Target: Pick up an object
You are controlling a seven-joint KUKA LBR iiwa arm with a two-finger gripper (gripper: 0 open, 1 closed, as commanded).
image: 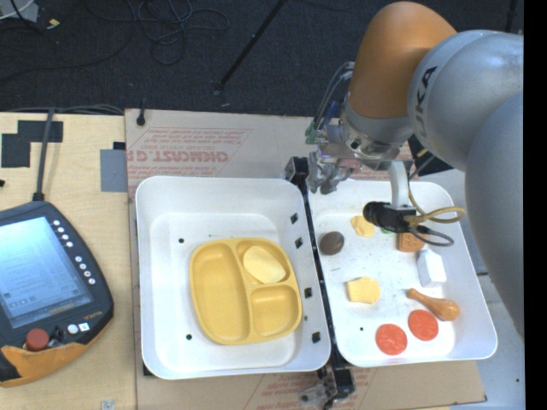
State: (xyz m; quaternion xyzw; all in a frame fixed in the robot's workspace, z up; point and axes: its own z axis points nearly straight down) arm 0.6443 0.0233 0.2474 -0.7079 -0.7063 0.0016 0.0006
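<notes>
Looking down, we see the left bin [162, 212] holding one yellow divided tray [224, 301] with a pale yellow piece [265, 266] in its upper compartment. Right of that tray, the right bin [461, 327] holds two red discs [407, 331], one cheese wedge [363, 291], one brown ball [331, 243] and one drumstick [434, 303]. The gripper [329, 178] hangs over this bin's far left corner, holding nothing; we cannot tell its opening.

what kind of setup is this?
Likely a robotics lab bench for bin-picking trials: a grey and orange robot arm over two shallow white bins holding toy food, a handheld control pendant with a screen, loose cables behind.
</notes>
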